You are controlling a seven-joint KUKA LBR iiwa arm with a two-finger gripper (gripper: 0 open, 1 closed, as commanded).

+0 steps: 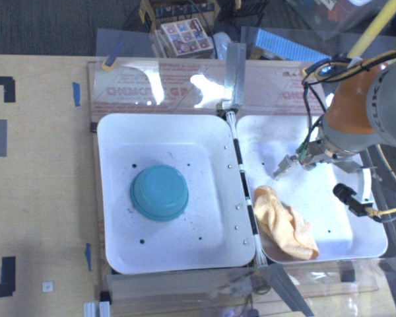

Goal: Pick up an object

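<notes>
**Two bins, one bowl, one cloth, gripper above the right bin**

Two shallow white bins sit side by side on the bench. The left bin (112,144) holds one thing: a teal bowl (160,191), turned upside down, lying a little left of the bin's middle and apart from every wall. The right bin (356,243) also holds one thing: a crumpled yellow-orange cloth (284,224), bunched in the near left corner, touching the left wall beside the divider between the bins and reaching along the near edge.

The grey arm with its orange band (353,104) comes in over the right bin's far right corner. The gripper (285,166) hangs over the bin's far half, left of the middle, pointing down and toward the divider. Nothing lies between its fingers; whether they stand apart or together I cannot tell, as they blur into one pale shape. The gripper is apart from the cloth, which lies nearer the front edge.
</notes>
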